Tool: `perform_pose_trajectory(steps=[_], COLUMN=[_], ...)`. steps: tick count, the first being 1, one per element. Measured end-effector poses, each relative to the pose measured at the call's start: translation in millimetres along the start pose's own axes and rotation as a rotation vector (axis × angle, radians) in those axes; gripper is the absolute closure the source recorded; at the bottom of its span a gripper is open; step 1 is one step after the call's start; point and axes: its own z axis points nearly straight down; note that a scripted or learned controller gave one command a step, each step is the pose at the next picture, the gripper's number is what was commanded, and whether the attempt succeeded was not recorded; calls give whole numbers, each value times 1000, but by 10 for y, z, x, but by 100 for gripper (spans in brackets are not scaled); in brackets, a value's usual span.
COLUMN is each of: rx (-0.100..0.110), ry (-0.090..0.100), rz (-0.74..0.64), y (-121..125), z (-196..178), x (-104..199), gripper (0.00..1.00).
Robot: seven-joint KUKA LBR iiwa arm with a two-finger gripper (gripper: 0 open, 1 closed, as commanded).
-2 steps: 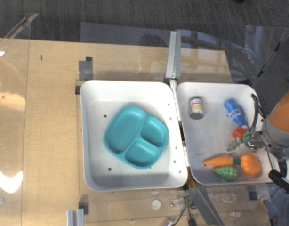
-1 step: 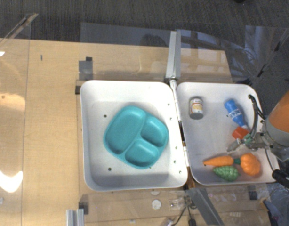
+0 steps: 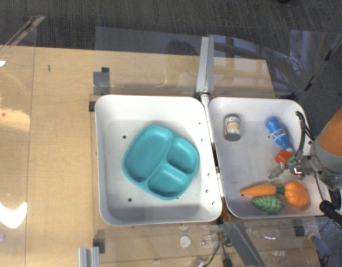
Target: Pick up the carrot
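- Hand (image 3: 282,170) low over the right bin (image 3: 243,149), near its right wall, reaching in from the right on the grey arm (image 3: 332,149) with the orange band
- Fingers slightly parted, a narrow gap between the tips, nothing seen between them
- Tips pointing left and a little down, just above the carrot (image 3: 259,191), not clearly touching it
- Close beside a small red-orange piece (image 3: 283,156), just above the hand; cannot tell whether touching
- Carrot flat on the floor of the right bin, near the front wall, pointed end to the left, thick end toward a small orange pumpkin (image 3: 296,194)
- Green leafy toy (image 3: 268,204) just in front of the carrot, touching or almost touching it and the pumpkin
- Blue bottle (image 3: 277,131) lying tilted toward the back right of the same bin, just behind the red-orange piece
- Small tin (image 3: 232,127) with a pale label toward the back left of that bin, well apart from the rest
- Left bin (image 3: 110,166) with a teal divided plate (image 3: 161,161) of three compartments, set at a slant near the middle
- Both bins side by side on the wooden desk (image 3: 48,149)
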Motion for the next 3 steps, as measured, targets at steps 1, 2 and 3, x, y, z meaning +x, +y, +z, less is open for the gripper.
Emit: perform_pose_trajectory(steps=[1, 2, 3], rx=[-2, -1, 1], ry=[-3, -2, 1], rz=[-130, -60, 10], y=[5, -2, -1], z=[-3, -1, 0], x=[-11, -10, 2], gripper=[0, 0, 0])
